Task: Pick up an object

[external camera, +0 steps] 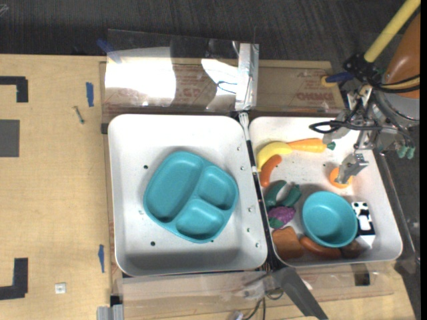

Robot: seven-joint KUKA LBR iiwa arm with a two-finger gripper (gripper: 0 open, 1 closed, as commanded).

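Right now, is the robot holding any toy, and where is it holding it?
I cannot tell. The gripper hangs just above a small orange toy in the right bin.

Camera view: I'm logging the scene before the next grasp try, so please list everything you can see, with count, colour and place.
Bins: 2, white, side by side on the bench.
Divided plate: 1, teal, three compartments, in the left bin.
Bowl: 1, teal, in the right bin, near the front.
Banana: 1, yellow, right bin, by the dividing wall.
Carrot: 1, orange, right bin, beside the banana.
Purple toy food: 1, purple, left of the bowl.
Black-and-white item: 1, right of the bowl; too small to identify.
Brown and orange pieces: count unclear, at the front of the right bin.
End effector: 1, grey metal, low over the right bin's back right area.
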